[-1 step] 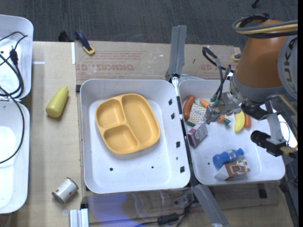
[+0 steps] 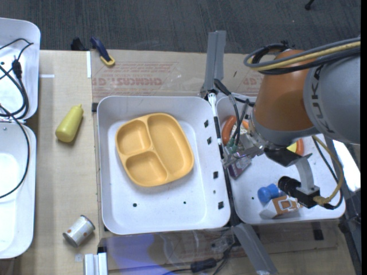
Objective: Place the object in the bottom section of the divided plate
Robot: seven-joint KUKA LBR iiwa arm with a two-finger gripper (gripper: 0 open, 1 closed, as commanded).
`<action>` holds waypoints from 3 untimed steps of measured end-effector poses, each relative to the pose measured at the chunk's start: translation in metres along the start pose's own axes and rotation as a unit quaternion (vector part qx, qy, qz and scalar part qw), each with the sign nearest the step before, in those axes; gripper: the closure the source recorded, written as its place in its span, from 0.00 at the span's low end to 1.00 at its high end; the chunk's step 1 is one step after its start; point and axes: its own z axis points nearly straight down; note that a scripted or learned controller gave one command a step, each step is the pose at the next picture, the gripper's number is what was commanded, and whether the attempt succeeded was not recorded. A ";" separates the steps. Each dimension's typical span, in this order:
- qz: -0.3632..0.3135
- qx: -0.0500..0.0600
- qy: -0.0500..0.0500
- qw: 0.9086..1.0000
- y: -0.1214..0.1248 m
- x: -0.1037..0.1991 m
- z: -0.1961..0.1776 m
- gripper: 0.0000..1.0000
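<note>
Landmark: the divided plate (image 2: 153,149), yellow, one in number, lying in the left bin (image 2: 114,211) with three sections, none holding anything. Its bottom section is the lobe nearest the camera.

The gripper (image 2: 239,158) sits to the right of the plate, over the near-left part of the right bin (image 2: 248,208), just past the wall between the two bins. The wrist hides the fingers, so their spread cannot be told, nor whether anything lies between them.

Objects to the right of the plate, in the right bin: one blue piece (image 2: 266,193), one small carton (image 2: 282,207) just beside it, one orange item (image 2: 229,128) and one yellow item (image 2: 296,148) partly hidden by the arm. Which one is the task's object cannot be told.

Judgement: the coming move runs leftward from the gripper, across the wall, to the plate's bottom section.

Outside the bins, left of the plate: one yellow bottle (image 2: 69,124), one small can (image 2: 78,230).
</note>
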 end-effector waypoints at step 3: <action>-0.316 -0.002 -0.001 0.949 0.068 0.053 0.009 1.00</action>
